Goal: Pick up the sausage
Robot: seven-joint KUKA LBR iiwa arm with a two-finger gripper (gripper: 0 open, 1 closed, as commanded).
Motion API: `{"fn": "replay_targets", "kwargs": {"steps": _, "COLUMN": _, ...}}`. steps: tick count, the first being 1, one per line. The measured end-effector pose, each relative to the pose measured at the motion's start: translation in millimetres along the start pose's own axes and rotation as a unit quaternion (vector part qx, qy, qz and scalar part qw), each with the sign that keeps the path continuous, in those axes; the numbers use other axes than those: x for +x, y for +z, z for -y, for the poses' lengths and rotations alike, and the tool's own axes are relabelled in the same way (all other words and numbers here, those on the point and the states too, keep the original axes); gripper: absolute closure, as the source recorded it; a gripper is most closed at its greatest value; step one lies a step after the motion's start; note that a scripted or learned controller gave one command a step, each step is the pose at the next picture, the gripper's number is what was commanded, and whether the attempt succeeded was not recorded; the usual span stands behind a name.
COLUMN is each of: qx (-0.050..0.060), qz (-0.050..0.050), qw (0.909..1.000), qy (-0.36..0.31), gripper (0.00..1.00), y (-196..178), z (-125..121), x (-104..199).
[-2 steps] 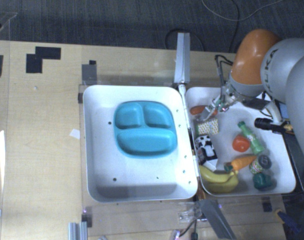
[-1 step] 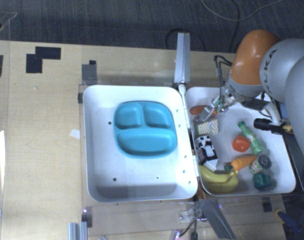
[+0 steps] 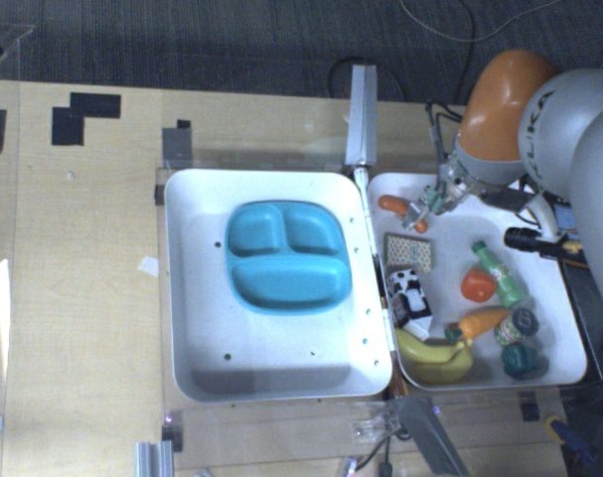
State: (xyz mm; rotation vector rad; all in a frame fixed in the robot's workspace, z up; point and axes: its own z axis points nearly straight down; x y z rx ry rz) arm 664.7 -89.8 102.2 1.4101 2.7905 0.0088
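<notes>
— Where's the sausage [image 3: 392, 205]?

— In the right bin [image 3: 569, 311], up at its far left corner, close to the wall it shares with the other bin. It's a small reddish-orange thing lying on the white floor.

— And the arm?

— The grey arm [image 3: 569, 127] comes in from the right, with the orange band bulging above the wrist. The gripper [image 3: 422, 214] is low over that same far corner, just to the right of the sausage. The tips look very near it, perhaps touching its right end, but I can't see the sausage between them.

— Fingers apart or together?

— I can't tell from here; the tips are a small blur of metal and green.

— What else is in that bin?

— A speckled card [image 3: 408, 252] just nearer than the gripper, then a black-and-white item [image 3: 408, 293], a banana [image 3: 435, 354] along the near wall, a carrot [image 3: 480, 323], a red ball [image 3: 478, 286], a green bottle [image 3: 500, 274], and a teal cup [image 3: 521, 361] at the near right.

— And the left bin [image 3: 197, 266]?

— A blue divided plate [image 3: 287, 254] sits in its middle.
</notes>
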Motion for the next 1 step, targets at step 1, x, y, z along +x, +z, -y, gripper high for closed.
{"fn": "replay_targets", "kwargs": {"steps": 1, "qx": 0.001, "qz": -0.002, "qw": 0.9996, "qy": -0.028, "gripper": 1.00, "y": -145.5, "z": -38.8, "x": 38.7}}
